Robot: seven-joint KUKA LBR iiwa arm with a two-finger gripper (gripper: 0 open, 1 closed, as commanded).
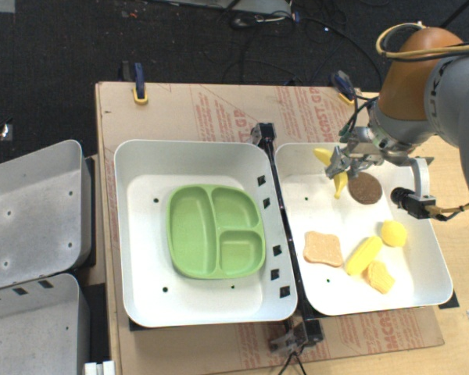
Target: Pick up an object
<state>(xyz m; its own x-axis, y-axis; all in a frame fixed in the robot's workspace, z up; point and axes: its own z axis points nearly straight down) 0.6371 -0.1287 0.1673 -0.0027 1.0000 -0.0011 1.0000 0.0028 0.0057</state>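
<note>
The gripper (340, 166) is hanging over the right bin's (430, 291) far left corner, pinching a banana (338, 180) between its fingers. A brown cookie (366, 189) is lying just beside it; a green plate (216, 230) is sitting in the left bin (133, 209).

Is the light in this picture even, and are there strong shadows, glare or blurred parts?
In the camera view the light is soft and fairly even; the green tray and the toast slice look sharp, with only faint shadows. The white bins are bright but not blown out. The gripper near the banana is slightly soft, and the floor behind the bench is dark.
</note>
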